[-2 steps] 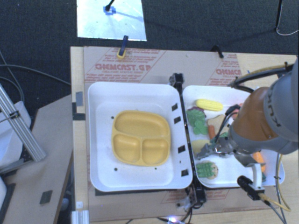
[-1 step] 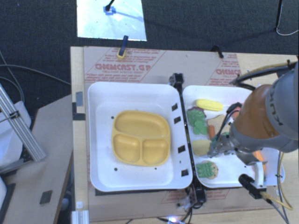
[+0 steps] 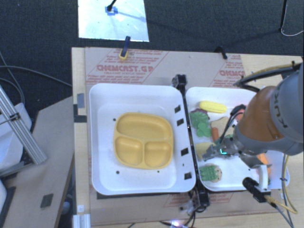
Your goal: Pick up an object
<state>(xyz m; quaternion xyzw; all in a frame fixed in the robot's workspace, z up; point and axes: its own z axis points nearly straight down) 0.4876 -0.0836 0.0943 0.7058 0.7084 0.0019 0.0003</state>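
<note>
Corn [image 3: 213,107] lies near the top of the right bin [image 3: 237,93], its long axis running almost level across the frame, the paler tip toward the left. Just below it we see a green leafy piece [image 3: 201,123] with a purple patch at its upper edge, and a small orange carrot [image 3: 214,134] standing roughly up and down the frame beside it. A round green-rimmed item [image 3: 210,173] sits in the lower left corner of that bin. The left bin [image 3: 102,141] carries a yellow divided plate [image 3: 142,139], tilted a little, its two small compartments toward the bottom of the frame. Both bins rest on a brown board with red lettering [image 3: 124,69], set on dark carpet [image 3: 38,27]; a pale sheet [image 3: 112,13] lies at upper centre. The gripper [image 3: 213,152] hangs low over the right bin's middle, below the carrot and above the round item, with the corn well apart toward the top. We cannot tell how its jaws stand, and we see nothing held in it.
</note>
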